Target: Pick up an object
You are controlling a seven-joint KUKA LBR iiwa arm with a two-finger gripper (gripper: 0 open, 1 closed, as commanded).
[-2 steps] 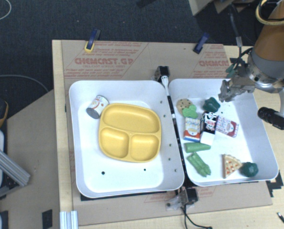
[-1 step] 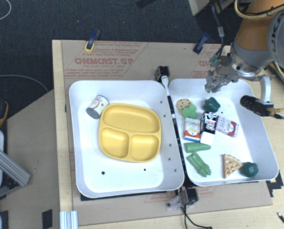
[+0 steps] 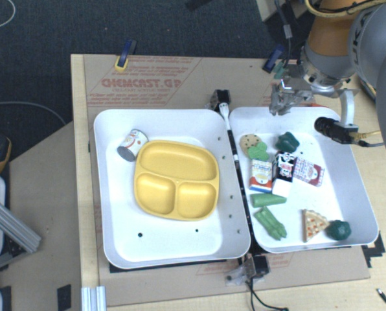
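The hand (image 3: 281, 103) hangs over the far edge of the right bin (image 3: 364, 193), pointing down, with nothing visible between its small metal tips; how far they are parted I cannot tell at this size. Above it the grey wrist and the orange band rise toward the view's upper right corner, so the arm stands steeply over the bin's back rim.

The things to pick lie nearer the camera than the hand, all in the right bin: a round cookie (image 3: 248, 142) beside a light green piece (image 3: 258, 152), a dark green lump (image 3: 287, 141), a small black-and-white carton (image 3: 284, 165), a red-and-white packet (image 3: 309, 172), an orange-and-white carton (image 3: 261, 175), two green vegetable pieces (image 3: 269, 216), a pizza slice (image 3: 314, 223) and a dark green ball (image 3: 339, 230) (the last near the bin's front right corner).

The left bin (image 3: 109, 193) holds a yellow divided plate (image 3: 177, 179) and a small can (image 3: 132, 144) lying just beside its upper left edge.
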